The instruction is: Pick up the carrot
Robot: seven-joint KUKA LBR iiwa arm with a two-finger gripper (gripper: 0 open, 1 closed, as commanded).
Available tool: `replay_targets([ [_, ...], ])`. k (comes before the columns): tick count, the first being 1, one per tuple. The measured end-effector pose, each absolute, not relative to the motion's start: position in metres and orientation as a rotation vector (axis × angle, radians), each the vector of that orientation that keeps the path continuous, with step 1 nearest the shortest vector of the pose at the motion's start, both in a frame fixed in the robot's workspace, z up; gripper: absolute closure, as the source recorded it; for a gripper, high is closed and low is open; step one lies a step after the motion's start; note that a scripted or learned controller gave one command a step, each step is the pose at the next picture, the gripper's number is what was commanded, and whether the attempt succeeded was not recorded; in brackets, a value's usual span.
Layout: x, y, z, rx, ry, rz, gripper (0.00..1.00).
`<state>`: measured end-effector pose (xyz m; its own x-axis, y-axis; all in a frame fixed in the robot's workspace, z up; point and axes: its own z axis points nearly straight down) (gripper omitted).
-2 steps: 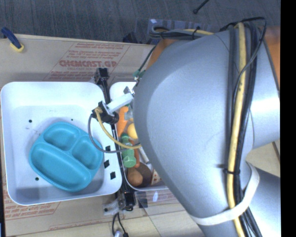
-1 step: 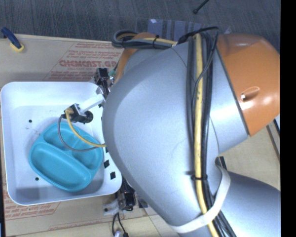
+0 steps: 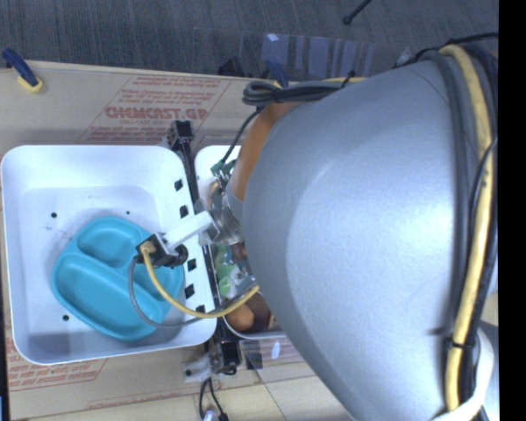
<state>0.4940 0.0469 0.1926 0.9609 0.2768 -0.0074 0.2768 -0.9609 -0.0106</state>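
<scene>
Obstruction is the main finding: the grey arm (image 3: 368, 235) covers nearly all of the right bin (image 3: 209, 158), and its wrist sits low over that bin's left wall. Whether the jaws stand wide, narrow or closed on anything cannot be told.

The carrot cannot be confirmed. An orange-brown lump (image 3: 245, 316) at the near edge of the right bin, half under the arm, is the likeliest candidate. Something green (image 3: 228, 274) lies just beside it, toward the wall between the bins.

The left bin (image 3: 26, 174) holds a blue dish (image 3: 96, 279). A yellow cable (image 3: 171, 292) loops from the wrist out over that dish and the dividing wall.

Risks, as judged:
- A close at the present spot may miss. The lump lies at the bin's near edge, not plainly beneath the wrist.
- The jaws may take the green item, or both things together, since they lie so near one another.
- A low wrist beside the wall may strike or drag the bin across the desk (image 3: 114, 103).
- The cable loop may catch on the dish or the wall when the arm lifts.
</scene>
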Motion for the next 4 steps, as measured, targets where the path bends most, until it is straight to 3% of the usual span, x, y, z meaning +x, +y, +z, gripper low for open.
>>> replay_targets([
  [1,0.551,0.051,0.191,-3.076,-0.600,0.016,0.00],
  [2,0.581,0.090,0.125,-3.051,-0.675,0.009,0.00],
  [3,0.636,0.085,0.193,-3.108,-0.439,0.007,0.00],
  [4,0.543,0.106,0.252,-3.072,-0.621,0.010,0.00],
])
